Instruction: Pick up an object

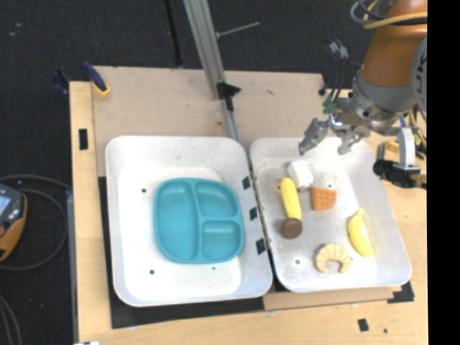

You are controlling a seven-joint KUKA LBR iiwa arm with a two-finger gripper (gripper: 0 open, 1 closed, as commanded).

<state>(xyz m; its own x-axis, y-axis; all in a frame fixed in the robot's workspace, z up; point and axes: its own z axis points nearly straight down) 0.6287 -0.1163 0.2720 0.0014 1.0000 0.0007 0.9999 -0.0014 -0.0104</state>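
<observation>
My gripper (329,141) hangs over the far edge of the right bin (381,264), its two grey fingers (310,138) spread open with nothing between them. Just below it lies a white block (300,172). A yellow corn cob (290,197) lies beside that block, with a brown round piece (290,228) at its near end. An orange wedge (323,198) sits in the bin's middle. A banana (359,233) lies to the right, and a tan croissant (333,257) rests near the front.
The left bin (129,171) holds a teal divided plate (199,218). A metal post (208,45) slants up from between the bins at the back. A blue-and-yellow clamp (95,79) grips the bench's far left corner.
</observation>
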